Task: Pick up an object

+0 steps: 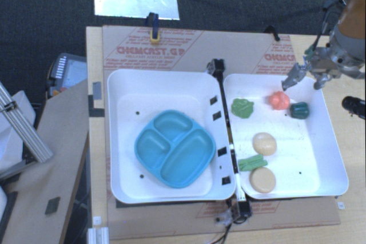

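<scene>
Tool above the right bin's far edge
We saw the tool spread open, gripping nothing, near the pink object.

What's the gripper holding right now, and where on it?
Nothing. The gripper is open above the right bin's far edge, with the pink object lying just below it, ungrasped.

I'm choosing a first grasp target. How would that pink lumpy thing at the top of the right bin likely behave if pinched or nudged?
The pink lumpy thing looks rounded, so a nudge may roll it toward the dark green piece beside it. Its bumpy surface may give some grip. It looks small, so probably light. The hand hovers open just above it.
</scene>
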`<move>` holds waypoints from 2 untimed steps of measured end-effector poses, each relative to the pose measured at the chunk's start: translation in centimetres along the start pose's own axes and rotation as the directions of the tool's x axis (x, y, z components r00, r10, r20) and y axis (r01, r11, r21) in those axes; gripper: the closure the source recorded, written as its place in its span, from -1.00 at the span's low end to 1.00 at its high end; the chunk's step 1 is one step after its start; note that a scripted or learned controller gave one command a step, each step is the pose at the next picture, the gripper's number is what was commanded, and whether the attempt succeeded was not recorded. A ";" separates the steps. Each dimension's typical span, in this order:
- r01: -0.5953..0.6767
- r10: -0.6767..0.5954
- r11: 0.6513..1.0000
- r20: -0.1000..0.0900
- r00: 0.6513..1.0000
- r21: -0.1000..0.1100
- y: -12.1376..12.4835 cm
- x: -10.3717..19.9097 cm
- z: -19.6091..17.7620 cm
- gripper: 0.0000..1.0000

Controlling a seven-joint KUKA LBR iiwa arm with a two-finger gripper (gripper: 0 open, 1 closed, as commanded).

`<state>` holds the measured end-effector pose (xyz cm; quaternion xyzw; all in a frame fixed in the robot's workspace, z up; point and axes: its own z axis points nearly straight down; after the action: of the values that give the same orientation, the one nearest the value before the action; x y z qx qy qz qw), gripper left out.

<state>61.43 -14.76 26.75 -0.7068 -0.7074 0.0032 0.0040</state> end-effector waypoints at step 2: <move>0.001 -0.001 1.000 0.002 1.000 -0.010 -0.3 0.2 3.5 -1.00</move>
<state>61.08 -14.59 23.24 -0.7065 -0.7078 0.0002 -0.0001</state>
